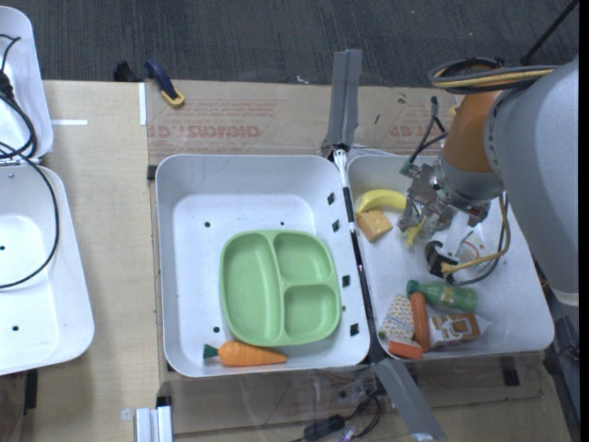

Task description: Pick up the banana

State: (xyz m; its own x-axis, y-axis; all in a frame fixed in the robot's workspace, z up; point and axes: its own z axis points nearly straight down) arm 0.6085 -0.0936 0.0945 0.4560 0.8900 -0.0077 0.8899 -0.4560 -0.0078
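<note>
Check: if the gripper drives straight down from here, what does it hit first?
Probably the banana's right tip or the right bin's floor beside it; the gripper hangs just right of the banana, depth unclear.

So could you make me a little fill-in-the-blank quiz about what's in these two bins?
1. The banana lies in the ____ bin as the camera sees it.
2. The divided plate in the left bin is coloured ____.
3. The plate has ____ compartments.
4. Beside the plate's near edge lies an orange ____.

Missing words: right; green; three; carrot
</note>
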